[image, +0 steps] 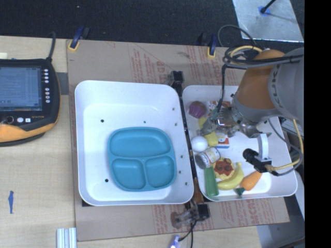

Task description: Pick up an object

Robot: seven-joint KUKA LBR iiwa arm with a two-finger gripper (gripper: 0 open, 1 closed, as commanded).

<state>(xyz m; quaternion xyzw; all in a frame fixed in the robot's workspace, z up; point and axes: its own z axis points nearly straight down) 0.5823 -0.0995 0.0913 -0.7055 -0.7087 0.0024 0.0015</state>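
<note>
Arm (258,89): grey with an orange band, reaching in from the right and bent low over the right bin (276,189).
Gripper (220,120): down in the upper middle of the right bin, among the clutter there.
Grip state: not readable from where I stand; the wrist hides it, and I see nothing clearly held.
Nearest items: purple object (197,109) just left of the gripper; yellow block (211,139) and white ball (199,143) just below it, side by side.
Further down the bin: small can (207,157) on its side, red item (223,167), banana (231,180) curving under it, green marker (210,182) by the left wall, orange carrot (251,180) to the banana's right.
Left bin (93,118): holds a blue divided tray (140,158), lying flat.
Bench, far left: teach pendant (26,99), well apart from both bins.
</note>
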